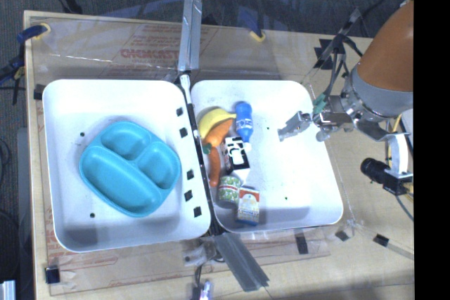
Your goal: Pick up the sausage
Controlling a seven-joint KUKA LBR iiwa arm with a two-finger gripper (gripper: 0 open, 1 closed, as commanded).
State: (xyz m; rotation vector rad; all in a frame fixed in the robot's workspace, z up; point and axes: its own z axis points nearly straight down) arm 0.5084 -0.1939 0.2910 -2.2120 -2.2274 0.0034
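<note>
The sausage [214,164] is an orange-brown elongated piece lying along the left wall of the right bin [302,183], partly covered by a black-and-white box [236,152]. My gripper [290,128] hovers over the right half of the right bin, well to the right of the sausage and apart from every object. Nothing shows in it.
Around the sausage are a yellow banana [213,119], a blue bottle [243,121], a green can [229,189] and a small carton [248,206]. The left bin [63,151] holds a blue divided plate [130,166]. A metal divider [188,38] runs between the bins.
</note>
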